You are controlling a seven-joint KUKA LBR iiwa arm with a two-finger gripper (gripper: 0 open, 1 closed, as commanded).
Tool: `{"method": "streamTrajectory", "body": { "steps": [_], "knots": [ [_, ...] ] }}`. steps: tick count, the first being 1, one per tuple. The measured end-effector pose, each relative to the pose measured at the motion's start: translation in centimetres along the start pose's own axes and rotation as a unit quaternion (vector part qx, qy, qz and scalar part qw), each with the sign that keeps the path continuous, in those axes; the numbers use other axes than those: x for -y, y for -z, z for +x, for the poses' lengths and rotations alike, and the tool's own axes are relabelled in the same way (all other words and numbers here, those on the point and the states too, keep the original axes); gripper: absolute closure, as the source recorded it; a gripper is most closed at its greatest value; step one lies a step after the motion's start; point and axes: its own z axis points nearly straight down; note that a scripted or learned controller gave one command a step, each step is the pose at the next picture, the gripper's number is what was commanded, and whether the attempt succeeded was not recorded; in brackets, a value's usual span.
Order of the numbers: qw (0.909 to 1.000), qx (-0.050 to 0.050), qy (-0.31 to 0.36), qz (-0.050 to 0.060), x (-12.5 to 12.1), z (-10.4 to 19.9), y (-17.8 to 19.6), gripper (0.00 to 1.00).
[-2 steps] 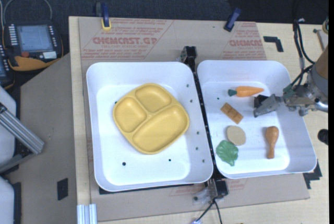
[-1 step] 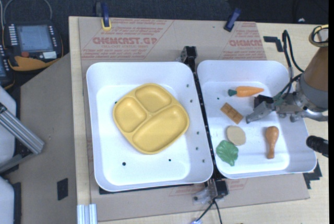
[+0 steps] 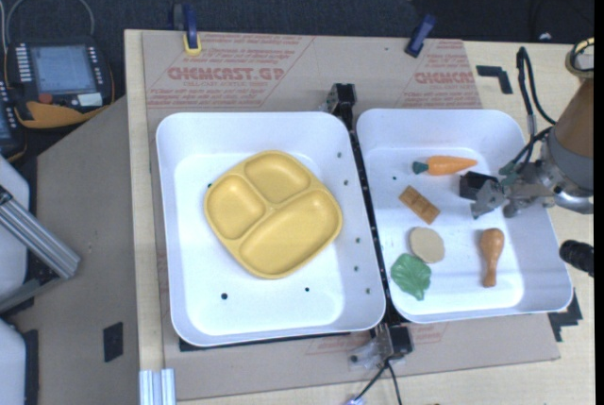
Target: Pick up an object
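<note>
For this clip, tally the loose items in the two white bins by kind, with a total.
Divided yellow plate, left bin: 1
Toy foods, right bin: 5, namely carrot, brown block, beige round piece, green leafy piece, drumstick
Total: 6

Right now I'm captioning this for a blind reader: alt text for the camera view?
A robot claw hovers in the right white bin among a toy carrot, drumstick, brown block, round biscuit and green leaf. The left bin holds a yellow divided plate.
</note>
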Motion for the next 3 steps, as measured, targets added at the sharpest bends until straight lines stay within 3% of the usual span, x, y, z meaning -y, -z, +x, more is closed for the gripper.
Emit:
{"method": "streamTrajectory", "body": {
  "steps": [1,2,3],
  "knots": [
    [1.0000,0.001,0.000,-0.003,0.7,0.2,5.8,1.00],
    [1.0000,0.000,0.000,0.001,0.7,0.2,5.0,1.00],
    [1.0000,0.000,0.003,-0.001,-2.1,4.8,6.2,1.00]
  ]
}}
